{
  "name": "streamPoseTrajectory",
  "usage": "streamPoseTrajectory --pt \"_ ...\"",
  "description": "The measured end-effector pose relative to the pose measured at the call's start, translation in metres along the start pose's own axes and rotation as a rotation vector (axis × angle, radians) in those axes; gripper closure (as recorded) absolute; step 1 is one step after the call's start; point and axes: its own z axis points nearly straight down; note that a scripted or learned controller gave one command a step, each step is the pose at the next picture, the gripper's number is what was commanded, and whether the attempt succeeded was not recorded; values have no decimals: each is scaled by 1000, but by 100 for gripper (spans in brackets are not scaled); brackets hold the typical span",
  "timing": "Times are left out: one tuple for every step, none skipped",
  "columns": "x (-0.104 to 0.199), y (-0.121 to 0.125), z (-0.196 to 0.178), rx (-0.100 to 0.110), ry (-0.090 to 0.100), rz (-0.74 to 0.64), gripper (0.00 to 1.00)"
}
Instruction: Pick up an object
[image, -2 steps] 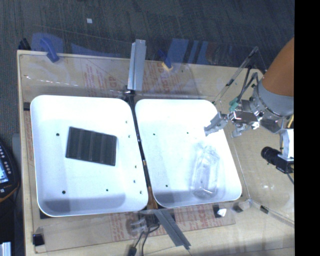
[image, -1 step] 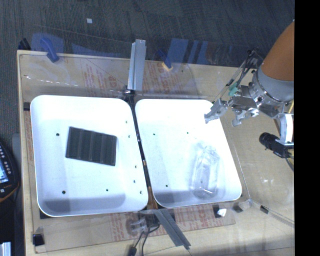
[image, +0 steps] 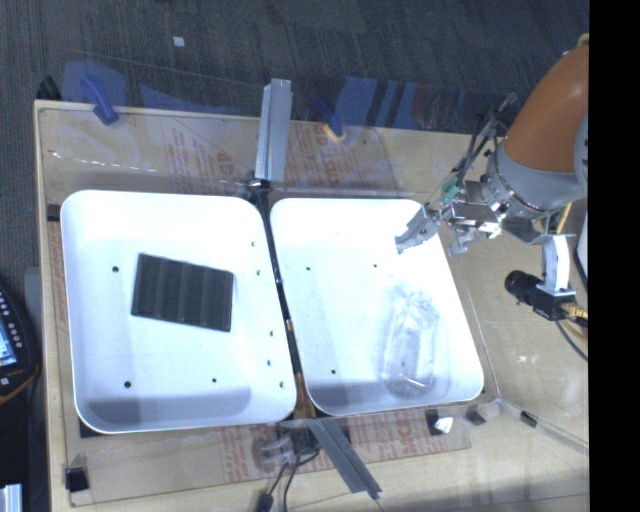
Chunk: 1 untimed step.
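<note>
I see the gripper (image: 420, 236) hovering over the right bin's (image: 330, 300) upper right corner, fingers apart with nothing between them, clear plastic object (image: 410, 342) lying below it in that bin, dark ribbed pad (image: 183, 292) in the left bin (image: 90, 300).

Open floor lay around the dark ridged pad (image: 184, 291) in the left bin (image: 80, 215). The right bin (image: 300, 215) (shallow-walled) held a clear plastic object (image: 410, 342) near its right wall, leaving the left half free.

This is a robotics lab test cell. Two shallow white bins (image: 262, 300) sit side by side on a taped wooden bench (image: 520, 380), with a metal bracket (image: 272, 130) just behind them. The KUKA arm (image: 545, 120) reaches in beside the right bin, cables trailing.
</note>
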Motion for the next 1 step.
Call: streamPoseTrajectory --pt "1 1 -10 1 0 -7 100"
